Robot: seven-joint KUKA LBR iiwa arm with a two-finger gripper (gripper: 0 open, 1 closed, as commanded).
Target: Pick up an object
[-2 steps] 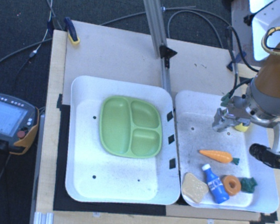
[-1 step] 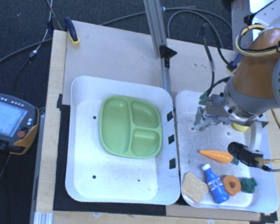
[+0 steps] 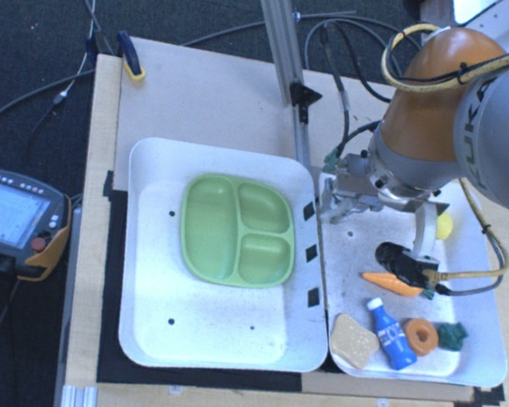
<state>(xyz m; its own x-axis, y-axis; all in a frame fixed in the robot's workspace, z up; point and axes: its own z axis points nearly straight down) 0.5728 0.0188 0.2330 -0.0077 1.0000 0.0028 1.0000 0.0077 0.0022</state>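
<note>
On the pale worktop [image 3: 204, 96] amid dark carpet [image 3: 31, 51], the gripper [image 3: 341, 211] hangs over the right bin [image 3: 361, 254] beside the left bin [image 3: 152, 317]; its grip cannot be told.

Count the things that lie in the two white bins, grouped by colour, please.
Green: 2, the divided plate and a small dark piece
Orange: 2, the carrot and the ring
Blue: 1, the bottle
Tan: 1, the bread slice
Yellow: 1, a lump
Total: 7

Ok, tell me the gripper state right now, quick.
Gripper: open or shut cannot be told; it is over the right bin's far left corner.
</note>
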